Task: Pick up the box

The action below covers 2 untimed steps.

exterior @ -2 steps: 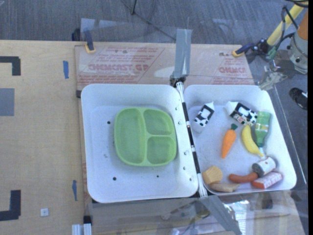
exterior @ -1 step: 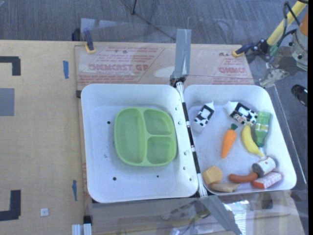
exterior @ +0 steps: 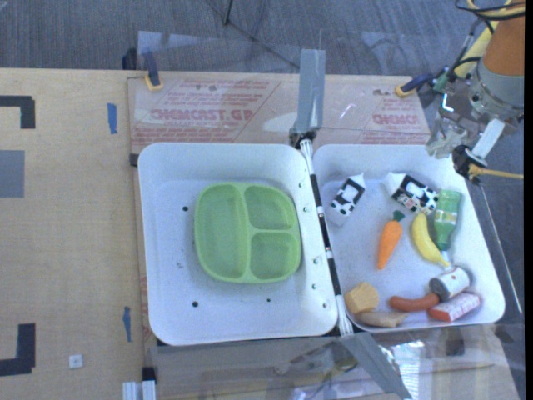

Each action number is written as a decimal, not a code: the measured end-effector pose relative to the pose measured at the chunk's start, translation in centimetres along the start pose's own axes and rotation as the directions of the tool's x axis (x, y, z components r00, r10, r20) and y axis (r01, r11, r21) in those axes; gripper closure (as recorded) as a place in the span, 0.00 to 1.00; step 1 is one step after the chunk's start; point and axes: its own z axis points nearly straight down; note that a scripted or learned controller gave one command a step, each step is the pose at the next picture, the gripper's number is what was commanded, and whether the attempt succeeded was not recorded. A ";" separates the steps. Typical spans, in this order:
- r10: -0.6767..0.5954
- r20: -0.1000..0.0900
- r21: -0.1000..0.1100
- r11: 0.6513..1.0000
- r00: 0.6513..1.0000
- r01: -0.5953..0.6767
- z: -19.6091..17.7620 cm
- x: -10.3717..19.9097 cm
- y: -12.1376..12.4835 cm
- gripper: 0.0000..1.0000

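The task names one box, yet the right-hand shallow white plastic bin point(exterior: 491, 261) holds several box-like things. We judge the likeliest target to be the small black-and-white cow-patterned cardboard box point(exterior: 414, 194); it lies on the bin floor, near the grey two-finger gripper point(exterior: 450, 144), below and slightly left of it in the view, and apart from it. A second cow-patterned carton point(exterior: 348, 197) sits further left of the gripper, by the bin's inner wall; a green printed carton point(exterior: 447, 215) lies almost straight below the gripper, just beside the first box; a red-and-white flat packet point(exterior: 456, 307) lies well below it, at the near rim. We cannot tell which of these is meant.

We judge the step in hand to be the approach: the gripper hangs over the bin's far rim with nothing visibly in it, and we cannot tell whether the fingers are spread or pressed together. The next move calls for coming down over the chosen box and closing across its narrow sides; its faces look flat, stiff and smooth, so a square grip matters.

Below the gripper lie a tapered orange toy carrot point(exterior: 389, 242) and a curved yellow toy banana point(exterior: 427, 240), both rounded and glossy-looking. Well to its left, the other white bin point(exterior: 158, 248) holds a pale green divided plastic plate point(exterior: 247, 232); both bins rest on the pale wooden tabletop point(exterior: 67, 223).
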 end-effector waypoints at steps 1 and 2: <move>0.069 0.000 -0.004 0.998 0.998 -0.069 -6.8 -1.9 0.9 1.00; -0.104 0.001 -0.006 0.995 0.995 0.104 -8.4 0.3 -0.2 1.00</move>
